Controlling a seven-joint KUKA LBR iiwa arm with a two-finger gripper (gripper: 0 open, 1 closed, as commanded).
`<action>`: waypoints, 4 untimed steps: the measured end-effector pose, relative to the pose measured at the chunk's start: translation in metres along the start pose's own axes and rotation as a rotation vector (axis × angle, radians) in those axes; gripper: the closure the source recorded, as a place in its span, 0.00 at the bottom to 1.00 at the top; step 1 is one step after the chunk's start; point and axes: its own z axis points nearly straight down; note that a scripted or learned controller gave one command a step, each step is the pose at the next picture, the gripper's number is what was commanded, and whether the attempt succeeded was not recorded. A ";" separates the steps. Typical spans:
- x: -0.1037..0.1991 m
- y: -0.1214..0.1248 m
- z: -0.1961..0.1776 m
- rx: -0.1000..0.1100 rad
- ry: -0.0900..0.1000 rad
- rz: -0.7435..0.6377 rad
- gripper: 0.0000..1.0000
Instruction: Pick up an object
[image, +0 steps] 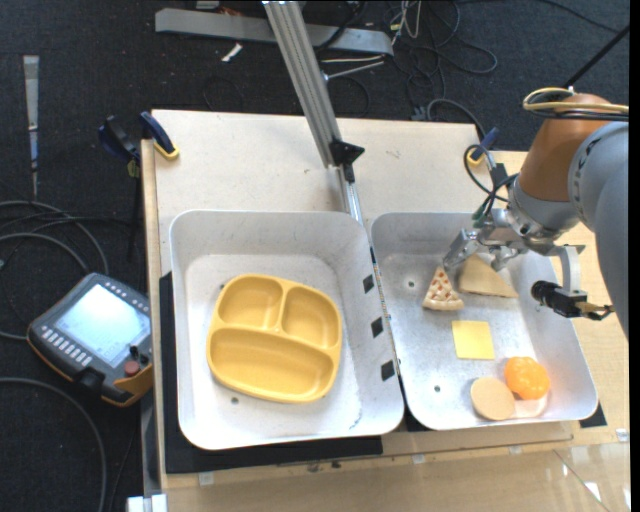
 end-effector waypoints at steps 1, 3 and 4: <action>0.000 0.001 -0.012 -0.004 -0.001 -0.001 1.00; -0.012 0.003 -0.118 -0.008 -0.001 0.003 1.00; -0.009 -0.004 -0.167 -0.008 -0.001 0.002 1.00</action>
